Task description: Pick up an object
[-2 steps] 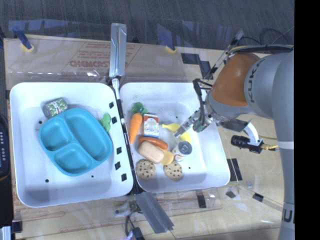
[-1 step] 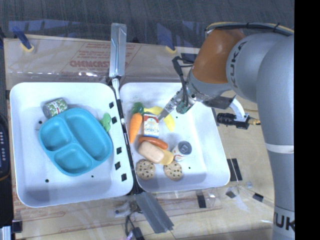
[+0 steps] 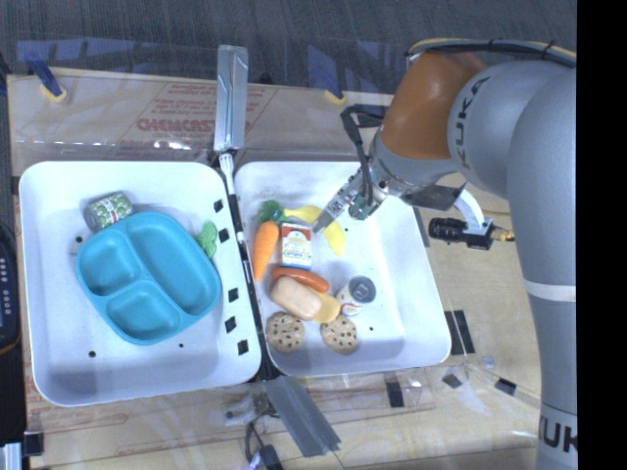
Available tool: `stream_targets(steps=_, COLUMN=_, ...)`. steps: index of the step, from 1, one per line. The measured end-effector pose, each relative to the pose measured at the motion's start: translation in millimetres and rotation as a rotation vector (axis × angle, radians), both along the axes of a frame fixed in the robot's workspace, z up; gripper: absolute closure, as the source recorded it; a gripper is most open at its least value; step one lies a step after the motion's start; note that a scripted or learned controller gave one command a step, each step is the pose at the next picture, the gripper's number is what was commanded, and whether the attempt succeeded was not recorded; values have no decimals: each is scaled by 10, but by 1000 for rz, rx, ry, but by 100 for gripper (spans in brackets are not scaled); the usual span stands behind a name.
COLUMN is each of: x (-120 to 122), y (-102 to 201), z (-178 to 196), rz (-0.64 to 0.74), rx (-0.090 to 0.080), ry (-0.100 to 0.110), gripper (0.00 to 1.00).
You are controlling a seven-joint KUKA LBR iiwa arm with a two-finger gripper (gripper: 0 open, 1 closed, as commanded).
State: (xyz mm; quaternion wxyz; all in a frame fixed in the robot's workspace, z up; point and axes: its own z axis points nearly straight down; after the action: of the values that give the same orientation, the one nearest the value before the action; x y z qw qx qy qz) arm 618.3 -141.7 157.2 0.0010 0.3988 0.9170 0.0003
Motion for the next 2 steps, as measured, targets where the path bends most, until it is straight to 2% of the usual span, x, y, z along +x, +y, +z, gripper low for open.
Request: stream_targets(steps=2, x=18, y=8, z=210, rz=8, rx=-1, ry=-4, gripper=100)
